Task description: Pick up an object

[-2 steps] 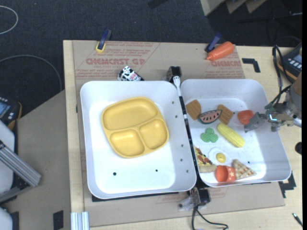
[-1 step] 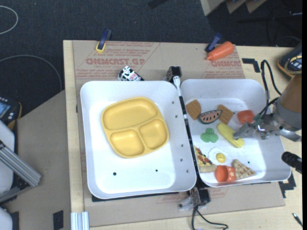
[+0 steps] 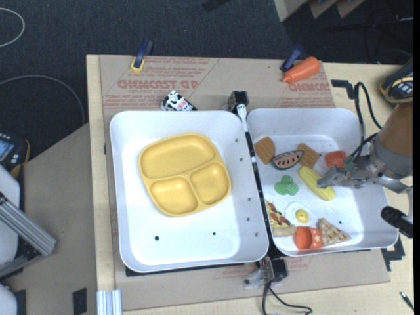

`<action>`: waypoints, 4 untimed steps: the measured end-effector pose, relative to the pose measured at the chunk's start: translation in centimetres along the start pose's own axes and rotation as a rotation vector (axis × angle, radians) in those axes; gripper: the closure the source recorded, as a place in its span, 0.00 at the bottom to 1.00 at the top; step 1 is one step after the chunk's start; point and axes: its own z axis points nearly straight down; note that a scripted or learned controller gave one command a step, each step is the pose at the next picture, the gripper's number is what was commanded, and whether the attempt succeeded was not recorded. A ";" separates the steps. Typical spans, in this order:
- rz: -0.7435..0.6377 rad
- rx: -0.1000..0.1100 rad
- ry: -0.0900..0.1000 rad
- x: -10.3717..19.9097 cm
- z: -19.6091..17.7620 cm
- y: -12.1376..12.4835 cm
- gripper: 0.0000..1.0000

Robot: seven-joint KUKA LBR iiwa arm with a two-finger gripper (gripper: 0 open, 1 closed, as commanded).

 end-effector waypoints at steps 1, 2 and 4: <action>0.000 -0.013 -0.004 0.0 -1.3 0.4 1.00; -0.002 0.015 0.001 -0.1 -5.6 0.2 1.00; -0.003 0.012 0.001 0.5 -13.3 0.3 1.00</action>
